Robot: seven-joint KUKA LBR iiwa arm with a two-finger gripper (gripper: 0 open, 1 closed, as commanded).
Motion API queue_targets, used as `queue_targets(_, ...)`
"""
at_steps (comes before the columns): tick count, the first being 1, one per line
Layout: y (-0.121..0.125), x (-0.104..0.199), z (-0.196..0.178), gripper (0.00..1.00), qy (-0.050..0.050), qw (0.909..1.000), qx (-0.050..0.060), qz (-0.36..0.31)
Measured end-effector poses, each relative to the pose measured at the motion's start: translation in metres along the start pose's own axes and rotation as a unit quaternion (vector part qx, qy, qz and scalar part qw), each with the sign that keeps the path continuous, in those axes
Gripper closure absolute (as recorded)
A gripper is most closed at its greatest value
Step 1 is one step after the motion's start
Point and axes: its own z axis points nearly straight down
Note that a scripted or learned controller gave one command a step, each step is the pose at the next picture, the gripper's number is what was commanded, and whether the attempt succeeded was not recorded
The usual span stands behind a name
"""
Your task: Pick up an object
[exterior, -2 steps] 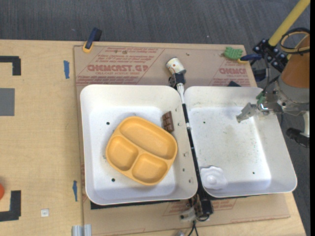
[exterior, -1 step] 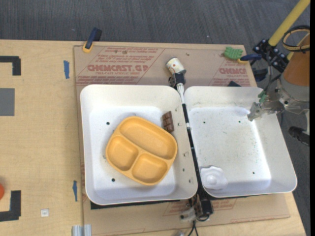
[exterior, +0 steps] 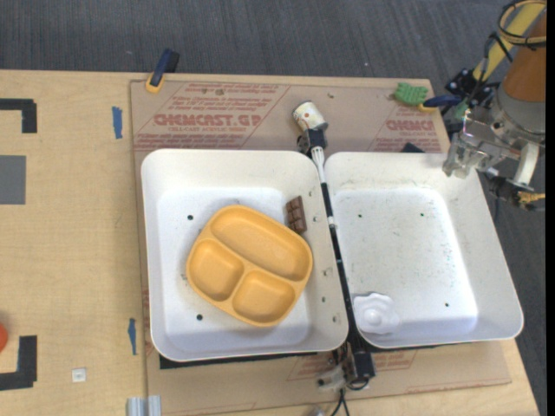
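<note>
Camera view showed your gripper (exterior: 457,159) at three o'clock, jaws' spread unreadable; yellow tray (exterior: 250,264) lay in the left bin (exterior: 165,180). Its broad, shallow rim could slip free.

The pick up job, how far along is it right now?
Nothing looks picked yet. The yellow divided plate and small brown block lie in the left bin, a white object in the right bin. The gripper sits at the right bin's far right corner; the whole grasp remains.
</note>
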Motion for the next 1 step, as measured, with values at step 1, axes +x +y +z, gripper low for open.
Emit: queue_targets(1,0.0087,-0.0020,-0.0057,1.00,0.000,0.9930,0.000,-0.118)
